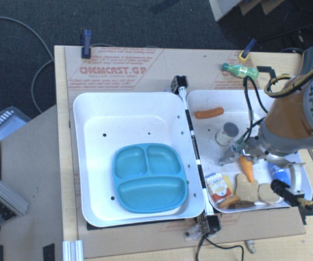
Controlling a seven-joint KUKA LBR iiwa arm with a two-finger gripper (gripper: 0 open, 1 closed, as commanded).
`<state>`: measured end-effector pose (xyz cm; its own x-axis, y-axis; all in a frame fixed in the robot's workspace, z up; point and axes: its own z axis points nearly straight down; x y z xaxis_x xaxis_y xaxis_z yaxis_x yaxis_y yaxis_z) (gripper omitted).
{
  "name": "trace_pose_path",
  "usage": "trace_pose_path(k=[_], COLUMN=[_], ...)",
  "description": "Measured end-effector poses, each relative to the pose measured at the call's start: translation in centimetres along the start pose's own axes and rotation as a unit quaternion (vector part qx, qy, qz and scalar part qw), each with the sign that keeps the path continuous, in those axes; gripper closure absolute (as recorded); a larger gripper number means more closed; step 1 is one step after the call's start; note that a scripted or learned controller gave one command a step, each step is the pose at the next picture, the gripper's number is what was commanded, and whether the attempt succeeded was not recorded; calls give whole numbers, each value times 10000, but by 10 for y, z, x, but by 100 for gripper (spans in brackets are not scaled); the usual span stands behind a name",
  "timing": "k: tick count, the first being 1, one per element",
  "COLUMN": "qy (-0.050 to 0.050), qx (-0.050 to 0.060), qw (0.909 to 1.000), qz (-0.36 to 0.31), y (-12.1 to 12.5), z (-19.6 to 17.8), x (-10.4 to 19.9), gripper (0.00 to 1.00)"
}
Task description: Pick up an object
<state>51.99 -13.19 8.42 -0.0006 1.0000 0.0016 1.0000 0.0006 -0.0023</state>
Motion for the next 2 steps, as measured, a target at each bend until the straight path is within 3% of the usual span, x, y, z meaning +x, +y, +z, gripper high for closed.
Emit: trace_pose_path(k=[1, 2], qy=[-6, -2], qx=[-10, -21], qw=[10000, 10000], qz=[4, -9], y=[0, 32], z=[-10, -101], x=[0, 85], gripper=[100, 100])
